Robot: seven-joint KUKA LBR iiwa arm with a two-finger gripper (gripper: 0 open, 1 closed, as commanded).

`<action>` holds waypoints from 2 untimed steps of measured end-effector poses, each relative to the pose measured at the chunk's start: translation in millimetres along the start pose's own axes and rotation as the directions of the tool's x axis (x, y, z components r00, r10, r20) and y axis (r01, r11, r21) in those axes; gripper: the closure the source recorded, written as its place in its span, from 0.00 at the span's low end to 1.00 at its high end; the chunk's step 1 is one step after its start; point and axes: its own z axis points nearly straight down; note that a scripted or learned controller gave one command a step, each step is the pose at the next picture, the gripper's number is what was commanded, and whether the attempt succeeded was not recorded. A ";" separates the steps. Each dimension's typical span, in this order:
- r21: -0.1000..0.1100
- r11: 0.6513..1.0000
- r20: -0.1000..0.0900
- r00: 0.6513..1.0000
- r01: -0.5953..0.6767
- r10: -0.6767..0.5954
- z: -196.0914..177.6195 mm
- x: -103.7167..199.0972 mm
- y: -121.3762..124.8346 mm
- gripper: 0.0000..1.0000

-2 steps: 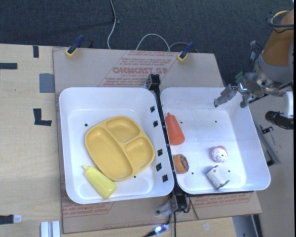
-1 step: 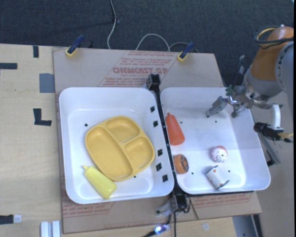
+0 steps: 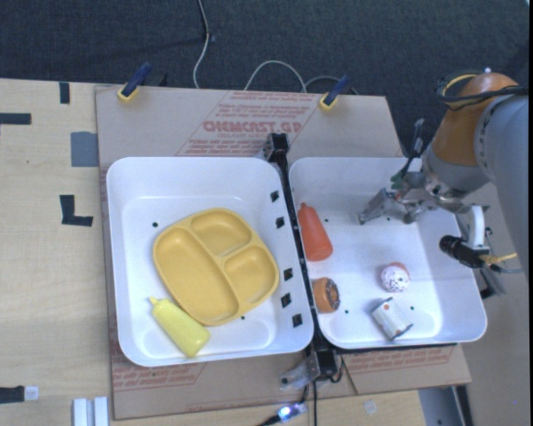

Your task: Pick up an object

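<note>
My gripper hovers low over the upper right part of the right bin, its fingers spread open with nothing between them. Below it lies a small white ball with red speckles. A white and grey block rests near the bin's front edge. An orange cone-shaped piece lies along the bin's left wall, and a brown and orange round item sits just below it. All of these lie apart from the gripper.
The left bin holds a yellow divided plate and a yellow bottle at its front left. A black divider strip runs between the bins. The arm's grey body stands over the right bin's right edge.
</note>
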 end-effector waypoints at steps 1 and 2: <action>-0.003 1.000 0.001 1.000 0.002 -0.002 -13.7 0.3 1.2 1.00; -0.007 1.000 0.001 1.000 -0.001 0.001 -59.8 -0.5 9.7 1.00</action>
